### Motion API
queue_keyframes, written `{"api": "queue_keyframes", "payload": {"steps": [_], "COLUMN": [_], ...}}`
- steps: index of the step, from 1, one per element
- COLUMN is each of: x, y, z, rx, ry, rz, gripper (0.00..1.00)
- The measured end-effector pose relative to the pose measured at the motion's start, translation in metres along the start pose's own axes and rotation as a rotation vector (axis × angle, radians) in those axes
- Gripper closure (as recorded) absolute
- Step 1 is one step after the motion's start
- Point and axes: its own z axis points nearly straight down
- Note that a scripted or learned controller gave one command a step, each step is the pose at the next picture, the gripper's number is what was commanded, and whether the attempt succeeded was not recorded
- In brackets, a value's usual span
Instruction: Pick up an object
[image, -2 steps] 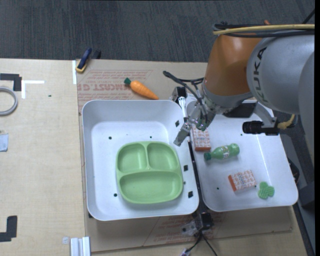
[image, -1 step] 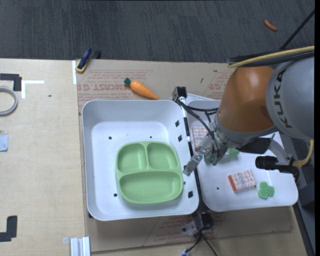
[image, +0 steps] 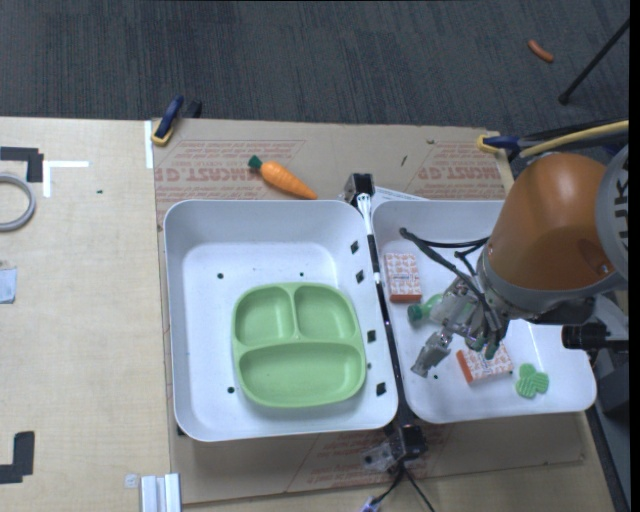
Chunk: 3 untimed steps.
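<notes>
Your gripper hovers low in the right bin, fingers spread and holding nothing, an orange-patterned box at its three o'clock

Both white bins look like smooth molded plastic with a slight sheen. The green divided plate is matte plastic. The surface is pale wood, with printed cardboard under the bins. The arm's orange band is glossy, and the pincer looks like bare dull metal.
</notes>
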Motion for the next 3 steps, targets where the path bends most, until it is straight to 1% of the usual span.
{"api": "queue_keyframes", "payload": {"steps": [1,2,3], "x": [-0.041,-0.043,-0.026], "y": [-0.044,-0.044,0.02], "z": [0.1,0.09,-0.024], "rx": [0.0,-0.002,-0.001], "ry": [0.0,-0.003,-0.002], "rz": [0.032,0.036,0.015], "gripper": [0.0,1.0,1.0]}}
